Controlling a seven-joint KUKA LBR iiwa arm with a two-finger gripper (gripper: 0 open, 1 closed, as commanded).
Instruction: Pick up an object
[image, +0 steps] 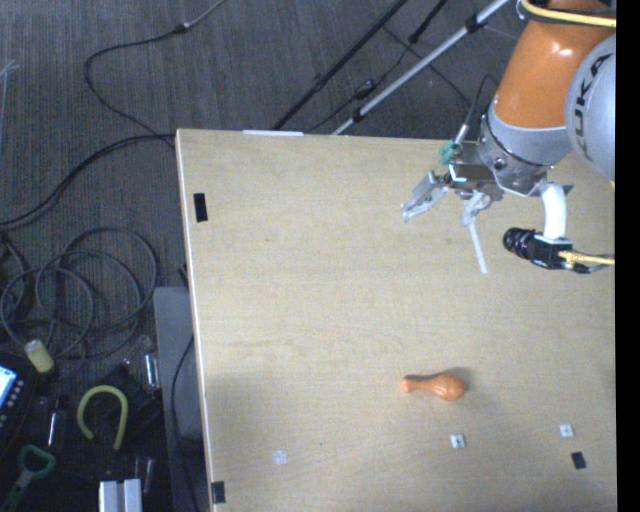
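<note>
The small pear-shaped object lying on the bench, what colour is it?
Orange; the pear-shaped object shows clearly in the camera view, on the pale wooden bench.

Grey arm (600, 90) with orange band, black KUKA lettering, metal gripper (445, 205).

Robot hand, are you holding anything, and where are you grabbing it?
Nothing is held. The gripper hangs open above the bare board, and the orange toy lies by itself, well apart from it.

A small orange pear-shaped object with a narrow neck (436, 385) lies on its side on the tan wooden tabletop (300, 300). Its thin end points toward the left edge, its rounded bulb right. It rests nearer the tabletop's near edge, right of centre.
</note>
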